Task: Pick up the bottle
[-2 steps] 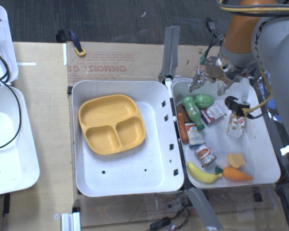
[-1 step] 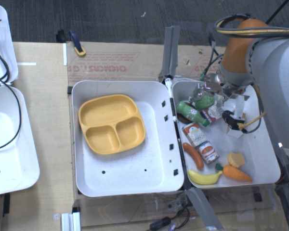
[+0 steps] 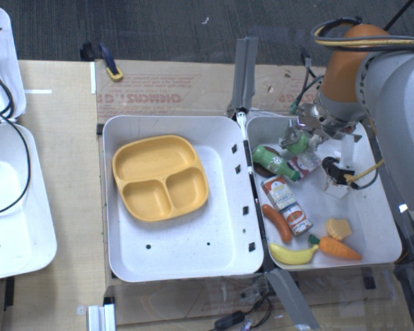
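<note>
The green bottle [image 3: 274,161] lies on its side at the back left of the right bin [image 3: 383,219], with its neck pointing toward the bin's middle. My gripper [image 3: 299,141] hangs low over the back of that bin, just right of and behind the bottle and close to its neck end. A small green shape sits right under the gripper; I cannot tell whether it is part of the bottle or another item. The arm's orange band [image 3: 348,64] rises behind it.
The right bin also holds a red and white carton [image 3: 287,203], a sausage [image 3: 277,224], a banana [image 3: 294,254], a carrot [image 3: 339,248], a yellow chunk [image 3: 339,228] and a crumpled packet [image 3: 308,163]. A yellow divided plate [image 3: 160,177] lies in the left bin [image 3: 179,254].
</note>
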Robot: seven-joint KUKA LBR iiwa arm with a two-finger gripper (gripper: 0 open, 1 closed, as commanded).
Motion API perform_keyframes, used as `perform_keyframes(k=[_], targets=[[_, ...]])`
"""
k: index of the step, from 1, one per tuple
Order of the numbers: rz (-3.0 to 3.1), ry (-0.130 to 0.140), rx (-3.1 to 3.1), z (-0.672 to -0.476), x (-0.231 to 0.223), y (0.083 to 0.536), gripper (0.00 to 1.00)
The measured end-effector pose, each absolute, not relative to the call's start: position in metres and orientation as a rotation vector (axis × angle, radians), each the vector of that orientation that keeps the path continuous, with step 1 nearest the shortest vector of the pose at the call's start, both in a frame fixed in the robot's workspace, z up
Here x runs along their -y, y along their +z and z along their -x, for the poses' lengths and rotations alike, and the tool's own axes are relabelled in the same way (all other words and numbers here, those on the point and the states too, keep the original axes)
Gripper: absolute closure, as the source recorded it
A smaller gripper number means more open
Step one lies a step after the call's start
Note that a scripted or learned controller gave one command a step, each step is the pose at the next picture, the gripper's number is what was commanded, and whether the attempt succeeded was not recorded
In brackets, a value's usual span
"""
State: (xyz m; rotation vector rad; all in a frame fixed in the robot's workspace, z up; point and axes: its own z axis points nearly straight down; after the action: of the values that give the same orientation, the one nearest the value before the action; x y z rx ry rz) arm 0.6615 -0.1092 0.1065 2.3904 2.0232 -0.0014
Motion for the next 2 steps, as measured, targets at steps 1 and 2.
perform_keyframes(k=[1, 2], targets=[[-2.483, -0.006, -1.926, -0.659, 0.047, 0.19, 1.0], [-2.485, -0.009, -1.925, -0.658, 0.015, 0.188, 1.0]])
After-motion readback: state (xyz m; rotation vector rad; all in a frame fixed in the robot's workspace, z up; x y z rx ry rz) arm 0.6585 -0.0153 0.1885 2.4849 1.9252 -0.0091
